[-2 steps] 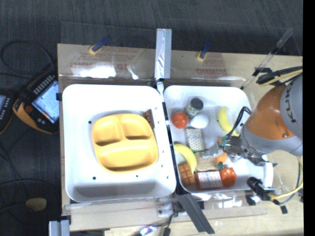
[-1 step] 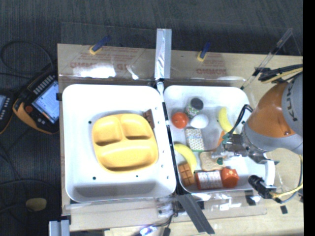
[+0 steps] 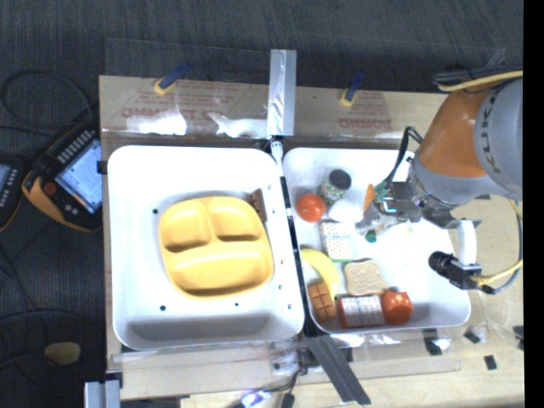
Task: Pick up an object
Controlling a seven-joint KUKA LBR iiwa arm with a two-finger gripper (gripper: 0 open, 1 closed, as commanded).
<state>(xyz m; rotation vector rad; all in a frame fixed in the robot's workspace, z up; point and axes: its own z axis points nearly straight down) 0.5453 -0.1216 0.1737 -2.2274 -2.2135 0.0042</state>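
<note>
While the hand [image 3: 376,219] hovers mid right bin [image 3: 442,308], its grip state unclear, you should lower straight onto one isolated object, avoiding the clutter.

Grey KUKA iiwa arm [image 3: 501,143]: rounded, smooth metallic-grey casing, entering from 3 o'clock. Broad glossy orange band [image 3: 455,138] wrapping the segment above the wrist. Dark lettering on the grey shell at 2 o'clock, partly cut off. Thin black cable [image 3: 398,164] looping along the orange band's 9 o'clock side. Small two-finger gripper assembly [image 3: 380,215]: silver and black metal parts with what looks like a green spot; detail too fine to itemise.
</note>
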